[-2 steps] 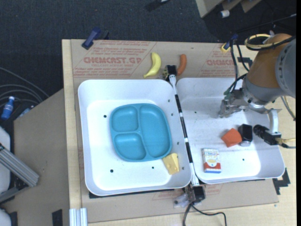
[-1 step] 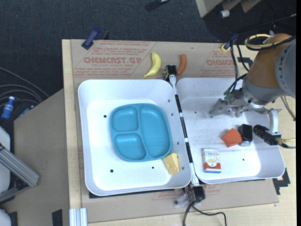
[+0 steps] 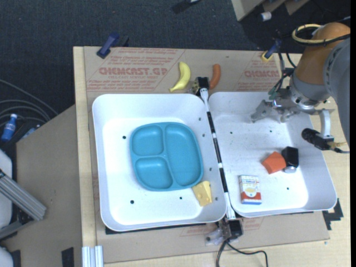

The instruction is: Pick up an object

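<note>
Here I see the gripper [image 3: 271,109] over the far part of the right bin [image 3: 317,196], its fingers spread and gripping nothing. An orange block [image 3: 273,163] touches a black object [image 3: 290,158] nearer me, a small box [image 3: 250,189] nearest.

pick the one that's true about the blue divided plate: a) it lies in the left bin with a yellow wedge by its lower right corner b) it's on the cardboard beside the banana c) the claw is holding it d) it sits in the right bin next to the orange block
a: the blue divided plate lies in the left bin, with the yellow wedge just off its lower right corner; the orange block is in the right bin.
</note>
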`<state>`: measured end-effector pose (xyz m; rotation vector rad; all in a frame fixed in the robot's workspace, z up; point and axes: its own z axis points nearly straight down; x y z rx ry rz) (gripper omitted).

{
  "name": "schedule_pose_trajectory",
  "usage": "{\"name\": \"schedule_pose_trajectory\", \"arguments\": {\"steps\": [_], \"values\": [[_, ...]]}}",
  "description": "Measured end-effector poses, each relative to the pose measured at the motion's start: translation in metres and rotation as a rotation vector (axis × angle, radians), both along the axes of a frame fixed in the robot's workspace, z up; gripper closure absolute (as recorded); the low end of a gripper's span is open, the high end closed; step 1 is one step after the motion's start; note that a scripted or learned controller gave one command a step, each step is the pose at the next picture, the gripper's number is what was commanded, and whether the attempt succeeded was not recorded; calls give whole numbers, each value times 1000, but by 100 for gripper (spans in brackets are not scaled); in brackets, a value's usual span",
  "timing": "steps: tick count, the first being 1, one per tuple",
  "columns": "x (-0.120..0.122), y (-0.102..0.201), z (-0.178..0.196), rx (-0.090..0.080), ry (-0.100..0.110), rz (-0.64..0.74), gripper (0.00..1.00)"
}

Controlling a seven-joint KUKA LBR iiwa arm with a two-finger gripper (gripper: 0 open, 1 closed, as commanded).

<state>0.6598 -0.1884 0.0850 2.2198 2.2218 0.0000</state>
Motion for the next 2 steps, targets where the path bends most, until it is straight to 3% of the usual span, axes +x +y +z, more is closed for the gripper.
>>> {"name": "schedule_pose_trajectory", "arguments": {"steps": [1, 2], "values": [[1, 0, 11, -2, -3, 2, 100], [1, 1, 11, -2, -2, 2, 0]]}}
